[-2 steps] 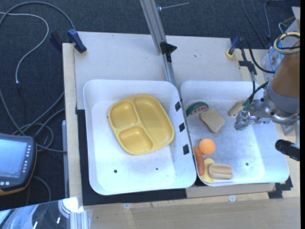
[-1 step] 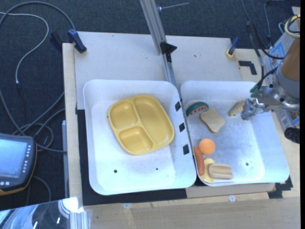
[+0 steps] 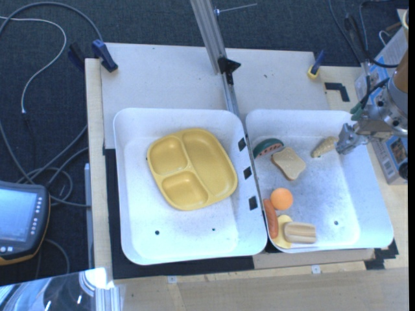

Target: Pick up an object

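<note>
Claw (image 3: 345, 139) hung over upper right of right bin (image 3: 363, 232); open or closed impossible to tell. Corn cob (image 3: 323, 147) lay just left of claw tip, touching or nearly so. Toast (image 3: 289, 164), watermelon slice (image 3: 268, 148), orange (image 3: 281, 199), carrot (image 3: 271, 217), sandwich (image 3: 299, 232) lay farther left, lower. Yellow divided plate (image 3: 191, 168) sat in left bin (image 3: 136, 238).

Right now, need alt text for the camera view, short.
The gripper sits at the right bin's upper right edge, beside a pale corn-like piece. That bin also holds a watermelon slice, bread, an orange, a carrot and a tan roll. The left bin holds a yellow divided tray.
</note>
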You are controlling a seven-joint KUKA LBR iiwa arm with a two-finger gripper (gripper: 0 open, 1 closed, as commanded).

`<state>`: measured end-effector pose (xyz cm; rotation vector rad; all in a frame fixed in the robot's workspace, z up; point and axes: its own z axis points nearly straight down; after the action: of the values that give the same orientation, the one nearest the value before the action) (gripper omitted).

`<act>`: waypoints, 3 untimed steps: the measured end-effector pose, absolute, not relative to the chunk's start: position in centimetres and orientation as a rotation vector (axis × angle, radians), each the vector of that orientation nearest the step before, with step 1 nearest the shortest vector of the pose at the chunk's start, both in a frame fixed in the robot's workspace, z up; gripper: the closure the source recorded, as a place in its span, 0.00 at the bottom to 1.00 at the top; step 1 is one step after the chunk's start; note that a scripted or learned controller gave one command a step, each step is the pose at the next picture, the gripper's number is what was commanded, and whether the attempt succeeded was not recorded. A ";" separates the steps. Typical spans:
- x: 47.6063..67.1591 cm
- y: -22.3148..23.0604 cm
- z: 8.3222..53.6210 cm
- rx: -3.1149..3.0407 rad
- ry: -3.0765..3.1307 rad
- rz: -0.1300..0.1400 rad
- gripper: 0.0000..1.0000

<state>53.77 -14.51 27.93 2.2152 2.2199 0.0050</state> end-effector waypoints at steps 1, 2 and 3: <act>53.1 -10.1 26.5 2.219 2.230 0.000 1.00; 52.8 -3.9 26.5 2.217 2.233 0.002 1.00; 51.6 0.9 25.0 2.219 2.232 -0.002 1.00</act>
<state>51.61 0.90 24.96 2.2188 2.2323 -0.0018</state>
